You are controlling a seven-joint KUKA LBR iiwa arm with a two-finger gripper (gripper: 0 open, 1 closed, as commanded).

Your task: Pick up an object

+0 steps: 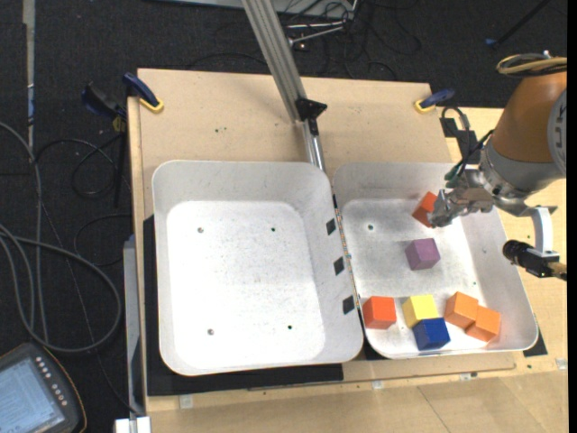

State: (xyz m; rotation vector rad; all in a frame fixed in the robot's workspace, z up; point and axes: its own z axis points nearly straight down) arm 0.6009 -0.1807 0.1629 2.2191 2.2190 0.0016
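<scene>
A: Stock, left to right?

B: Shallow white left bin [242, 264]. Shallow white right bin [383, 228] on the pale wooden counter [225, 115]: orange block [380, 311], yellow cube [419, 309], blue cube [432, 333], purple cube [422, 253], two more orange blocks [474, 314] touching.

A: Progress?

B: Pincer [442, 210] down at a reddish-orange block [424, 208] near the far wall. I judge the pick approached, not proven; lifting remains.

A: Unclear?

B: That block is partly covered by the pincer. Whether the pincer is open, closed or gripping, I cannot tell. The arm is cut off at right.
</scene>
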